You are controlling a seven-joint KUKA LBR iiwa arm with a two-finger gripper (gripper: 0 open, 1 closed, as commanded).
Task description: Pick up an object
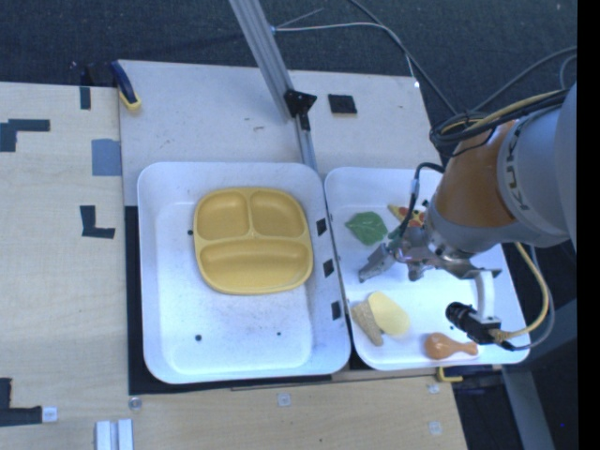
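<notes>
One tool (377, 263) hangs spread and holding nothing beside the green leaf (367, 226), whose tip points lower-right.

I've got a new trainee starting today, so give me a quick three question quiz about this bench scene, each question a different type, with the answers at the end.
1. True or false: the yellow divided plate lies in the right bin.
2. Multiple choice: which item lies closest to the hand? A) green leaf B) orange drumstick-shaped toy C) yellow divided plate
3. Fill in the blank: the pale yellow piece rests in the ____ bin.

Key
1. False; it lies in the left bin.
2. A; the green leaf lies just above the hand in the view.
3. Right.
</notes>
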